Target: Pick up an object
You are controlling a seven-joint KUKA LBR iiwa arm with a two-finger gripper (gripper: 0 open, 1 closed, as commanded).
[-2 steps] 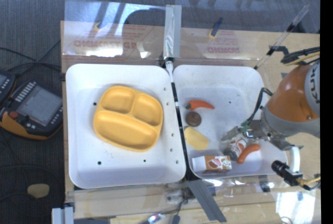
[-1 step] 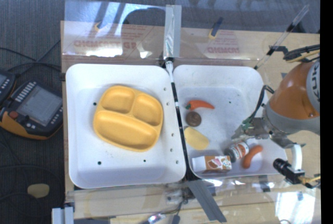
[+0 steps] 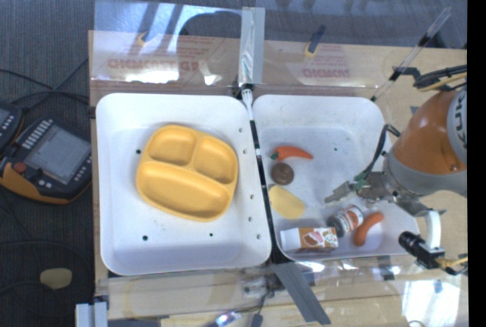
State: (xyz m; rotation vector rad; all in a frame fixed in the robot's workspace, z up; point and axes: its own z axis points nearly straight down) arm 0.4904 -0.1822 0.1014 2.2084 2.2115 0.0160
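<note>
The tool (image 3: 357,189) hovers above the right bin (image 3: 334,109) near a small jar (image 3: 347,220); its opening cannot be told.

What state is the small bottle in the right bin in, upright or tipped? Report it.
Tipped. The small bottle lies on its side on the floor of the right bin, between the sausage and the carton.

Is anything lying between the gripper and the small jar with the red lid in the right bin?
Nothing visible: the gripper hangs just above the small jar with the red lid, with only bare white bin floor between them.
</note>
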